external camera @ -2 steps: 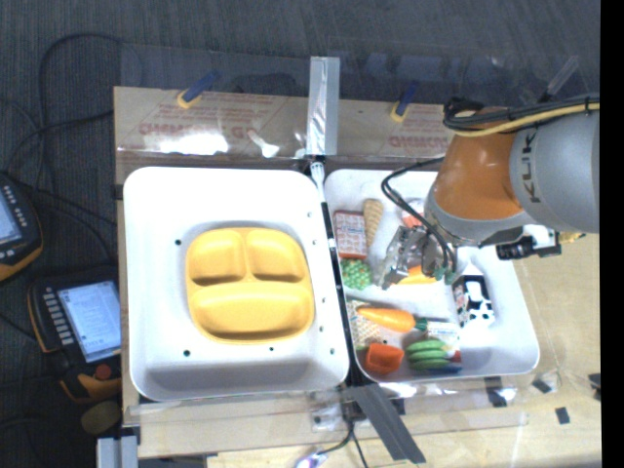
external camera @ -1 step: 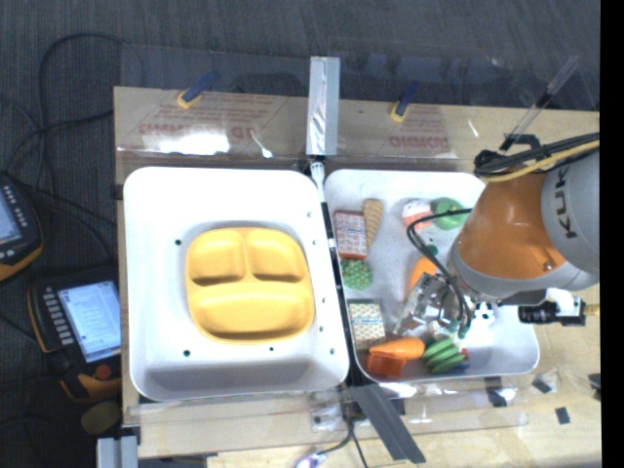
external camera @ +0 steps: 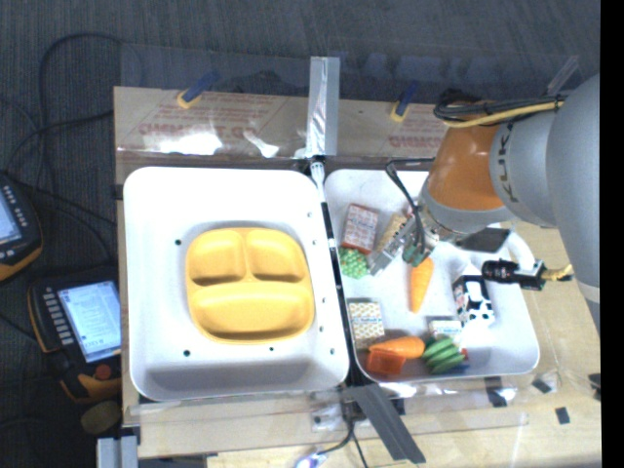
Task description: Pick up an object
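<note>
Jaws hard to read on the gripper (external camera: 398,245), I cannot tell their state, low in the right bin (external camera: 526,344) beside the carrot (external camera: 420,283), probably light, rigid, slick; grab its thick middle.

A robotics lab, plainly: a grey industrial arm (external camera: 565,154) reaches over a counter (external camera: 224,125) of taped cardboard, two white bins (external camera: 146,291) side by side, loose cables (external camera: 68,57) on carpet, and handheld control pendants (external camera: 78,325) lying nearby.
</note>
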Available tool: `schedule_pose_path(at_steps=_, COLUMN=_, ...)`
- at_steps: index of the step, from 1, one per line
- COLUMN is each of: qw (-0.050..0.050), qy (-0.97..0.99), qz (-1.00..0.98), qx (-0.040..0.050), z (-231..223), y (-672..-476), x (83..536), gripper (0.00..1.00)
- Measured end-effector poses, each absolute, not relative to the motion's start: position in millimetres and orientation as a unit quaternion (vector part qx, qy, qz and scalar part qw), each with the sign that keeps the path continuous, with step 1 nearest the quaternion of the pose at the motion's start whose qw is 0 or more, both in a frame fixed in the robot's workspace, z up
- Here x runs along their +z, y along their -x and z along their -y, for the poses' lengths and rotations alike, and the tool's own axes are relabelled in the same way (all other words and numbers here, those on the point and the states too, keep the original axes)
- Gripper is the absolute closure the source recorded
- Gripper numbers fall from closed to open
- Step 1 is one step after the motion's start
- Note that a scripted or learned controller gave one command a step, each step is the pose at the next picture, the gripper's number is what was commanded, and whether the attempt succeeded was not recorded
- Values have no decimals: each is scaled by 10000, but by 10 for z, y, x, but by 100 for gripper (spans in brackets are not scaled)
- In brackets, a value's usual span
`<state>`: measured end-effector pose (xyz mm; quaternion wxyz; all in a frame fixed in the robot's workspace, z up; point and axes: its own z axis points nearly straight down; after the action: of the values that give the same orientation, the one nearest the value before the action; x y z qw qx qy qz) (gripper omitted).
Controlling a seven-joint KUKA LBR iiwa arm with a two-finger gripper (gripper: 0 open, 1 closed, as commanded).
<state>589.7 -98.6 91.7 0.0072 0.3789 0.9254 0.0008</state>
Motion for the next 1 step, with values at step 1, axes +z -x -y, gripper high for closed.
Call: schedule_pose_path(at_steps=1, qw=6, qy=-3567, qz=-9342, qx=-10, z=624, y=-6079, x=1834, gripper=100)
